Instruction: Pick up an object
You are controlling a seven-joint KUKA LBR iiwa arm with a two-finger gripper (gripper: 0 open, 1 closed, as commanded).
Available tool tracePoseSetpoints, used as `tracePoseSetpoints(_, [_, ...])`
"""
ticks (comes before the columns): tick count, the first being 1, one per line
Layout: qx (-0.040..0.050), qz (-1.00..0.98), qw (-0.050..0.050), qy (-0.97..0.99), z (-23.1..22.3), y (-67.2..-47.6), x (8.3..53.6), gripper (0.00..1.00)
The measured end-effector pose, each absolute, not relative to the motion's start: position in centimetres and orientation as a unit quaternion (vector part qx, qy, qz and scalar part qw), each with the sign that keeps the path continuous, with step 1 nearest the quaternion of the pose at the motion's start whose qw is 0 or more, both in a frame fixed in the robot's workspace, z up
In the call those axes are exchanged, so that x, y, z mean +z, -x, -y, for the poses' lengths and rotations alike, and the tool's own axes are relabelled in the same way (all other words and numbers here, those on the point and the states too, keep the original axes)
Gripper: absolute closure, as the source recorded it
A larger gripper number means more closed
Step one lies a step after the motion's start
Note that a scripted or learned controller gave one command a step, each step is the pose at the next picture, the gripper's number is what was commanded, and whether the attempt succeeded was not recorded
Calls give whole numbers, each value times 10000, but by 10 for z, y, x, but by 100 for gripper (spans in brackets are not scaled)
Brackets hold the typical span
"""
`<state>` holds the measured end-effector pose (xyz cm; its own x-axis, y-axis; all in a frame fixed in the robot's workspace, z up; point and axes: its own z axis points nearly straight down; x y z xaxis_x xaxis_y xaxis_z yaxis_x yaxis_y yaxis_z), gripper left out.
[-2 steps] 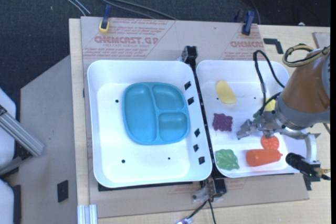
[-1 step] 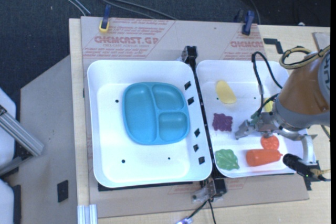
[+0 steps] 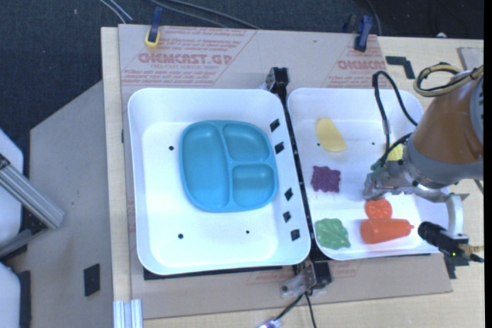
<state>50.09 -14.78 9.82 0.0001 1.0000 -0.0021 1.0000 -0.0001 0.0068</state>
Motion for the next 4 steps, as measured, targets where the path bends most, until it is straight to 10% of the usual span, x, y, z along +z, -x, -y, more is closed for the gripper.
tracePoseSetpoints(2, [18,-7075,34,-7067,148,-504,223,100])
tracePoseSetpoints(4, [9,-7089,3,-7053,97,-518,226,100])
